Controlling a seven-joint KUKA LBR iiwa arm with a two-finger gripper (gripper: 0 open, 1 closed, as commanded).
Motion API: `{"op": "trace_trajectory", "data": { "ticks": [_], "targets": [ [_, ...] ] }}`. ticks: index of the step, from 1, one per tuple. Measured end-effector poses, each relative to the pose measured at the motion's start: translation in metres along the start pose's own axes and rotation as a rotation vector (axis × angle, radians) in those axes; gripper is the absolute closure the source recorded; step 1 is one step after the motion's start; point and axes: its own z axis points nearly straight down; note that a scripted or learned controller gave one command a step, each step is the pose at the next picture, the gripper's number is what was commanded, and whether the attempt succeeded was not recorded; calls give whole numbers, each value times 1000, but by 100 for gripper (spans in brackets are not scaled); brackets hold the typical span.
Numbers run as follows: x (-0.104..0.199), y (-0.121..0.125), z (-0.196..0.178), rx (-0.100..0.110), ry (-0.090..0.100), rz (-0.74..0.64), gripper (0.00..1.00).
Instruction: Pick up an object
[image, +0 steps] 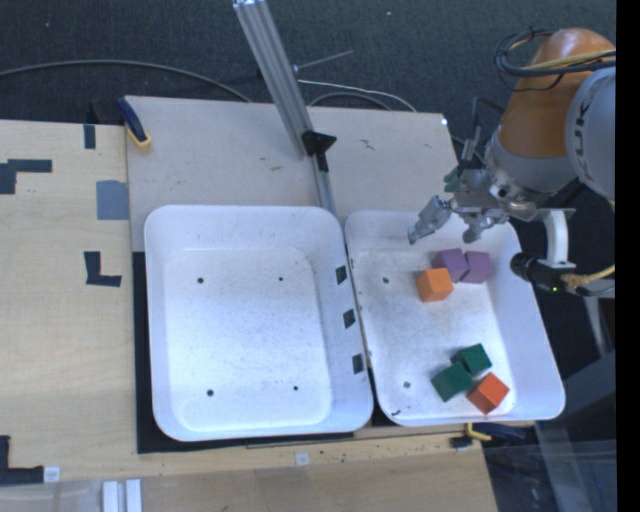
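Note:
The right bin holds several blocks. An orange cube lies near its middle, touching a purple block just behind it. Two green blocks and an orange-red cube cluster at the front right corner. My gripper hangs above the back of the right bin, just behind the purple block. Its two fingers are spread apart with nothing between them.
The left bin lies beside the right one. A slanted aluminium rail runs down to the gap between the bins. A blue and yellow clamp sits at the bench's back left. Cables lie behind the bench.

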Motion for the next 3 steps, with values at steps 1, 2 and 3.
{"op": "trace_trajectory", "data": {
  "ticks": [1, 2, 3],
  "targets": [
    [-39, -11, 118, 9, -1, 3, 0],
    [-37, -9, 103, 1, 0, -1, 100],
    [-36, -9, 94, 3, -1, -3, 100]
  ]
}}
